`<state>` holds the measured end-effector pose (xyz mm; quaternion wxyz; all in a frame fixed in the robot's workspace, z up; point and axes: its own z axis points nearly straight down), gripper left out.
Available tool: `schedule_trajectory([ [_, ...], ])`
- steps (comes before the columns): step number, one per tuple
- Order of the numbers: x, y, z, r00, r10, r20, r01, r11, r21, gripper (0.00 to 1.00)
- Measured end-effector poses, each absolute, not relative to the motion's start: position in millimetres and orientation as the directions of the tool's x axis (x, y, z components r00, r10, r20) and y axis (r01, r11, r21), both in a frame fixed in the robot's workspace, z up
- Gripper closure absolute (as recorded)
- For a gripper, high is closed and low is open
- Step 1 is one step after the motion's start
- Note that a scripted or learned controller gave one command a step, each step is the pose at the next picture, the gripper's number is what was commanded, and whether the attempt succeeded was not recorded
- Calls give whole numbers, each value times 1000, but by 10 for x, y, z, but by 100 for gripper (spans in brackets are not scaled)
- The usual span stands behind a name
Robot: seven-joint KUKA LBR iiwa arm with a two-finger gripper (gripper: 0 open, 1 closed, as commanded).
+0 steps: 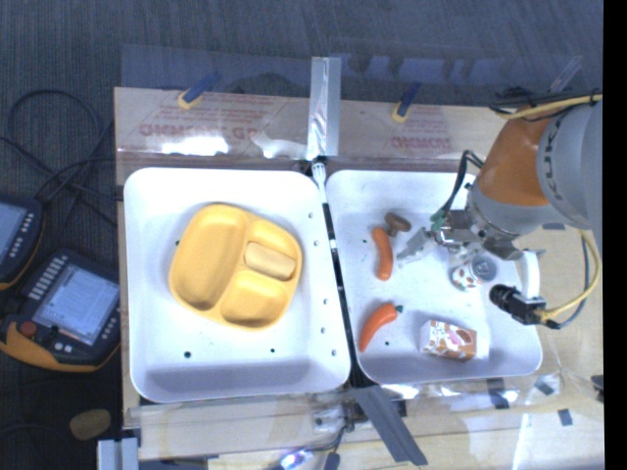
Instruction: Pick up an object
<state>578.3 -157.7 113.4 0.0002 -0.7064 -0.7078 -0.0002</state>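
The arm (549, 169) reached in from the right and hung low over the right bin (509, 360), its gripper (421, 245) pointing left toward the sausage (383, 253). The fingers seemed parted, with nothing between them, their tips just right of the sausage and just near of the mushroom (397, 222). That placing looked like an approach to one of those two things, not a hold on either.

The sausage was a short orange-red piece lying along the near-far line near the bin's left wall, smooth and rounded, so it would likely roll if nudged. The mushroom, brown and small, sat just beyond it. Nearer lay a carrot (377, 323) with a green tip, tilted, and to its right a small printed carton (449, 339) lying flat. A small round thing (464, 278) lay under the wrist; what it was could not be told.

The left bin (147, 360) held a yellow tray (233, 263) with a bun (269, 259) in its right compartment, well apart from the gripper.
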Motion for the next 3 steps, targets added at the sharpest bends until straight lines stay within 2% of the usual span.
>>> schedule_trajectory([
  [1,6531,-1030,887,-4,1000,-3,1000,4,8,0],
  [2,6537,-1035,997,-5,1000,-6,1000,5,10,100],
  [3,6685,-482,2133,-3,1000,-2,1000,3,-1,100],
])
